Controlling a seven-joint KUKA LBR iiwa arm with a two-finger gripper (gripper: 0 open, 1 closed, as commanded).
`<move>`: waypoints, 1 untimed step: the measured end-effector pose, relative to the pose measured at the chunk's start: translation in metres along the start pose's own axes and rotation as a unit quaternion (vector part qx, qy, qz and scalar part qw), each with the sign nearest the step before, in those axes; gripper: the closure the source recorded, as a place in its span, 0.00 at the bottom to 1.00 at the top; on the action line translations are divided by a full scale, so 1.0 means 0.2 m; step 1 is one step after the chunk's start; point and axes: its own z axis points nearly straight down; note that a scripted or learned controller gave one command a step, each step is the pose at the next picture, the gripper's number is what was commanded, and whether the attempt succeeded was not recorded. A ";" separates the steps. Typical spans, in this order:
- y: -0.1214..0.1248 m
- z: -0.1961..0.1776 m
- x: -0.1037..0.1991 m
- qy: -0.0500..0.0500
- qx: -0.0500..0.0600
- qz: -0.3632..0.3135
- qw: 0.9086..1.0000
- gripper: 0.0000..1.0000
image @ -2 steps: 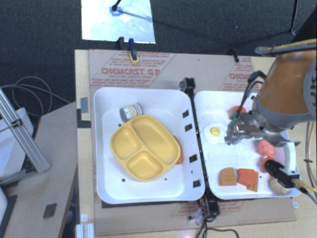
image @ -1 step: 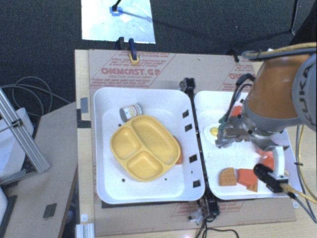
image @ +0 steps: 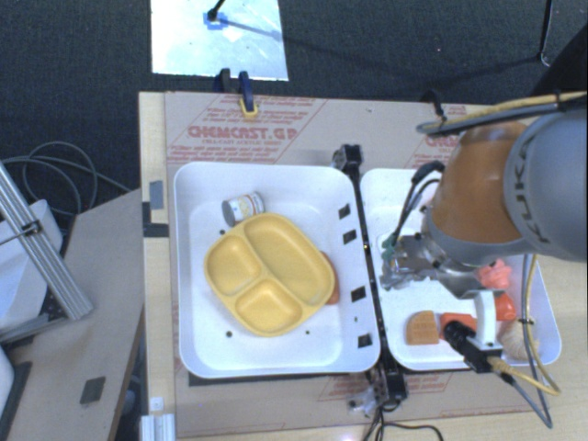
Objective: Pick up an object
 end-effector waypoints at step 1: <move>0.00 -0.01 0.00 0.000 -0.002 0.001 1.000 0.00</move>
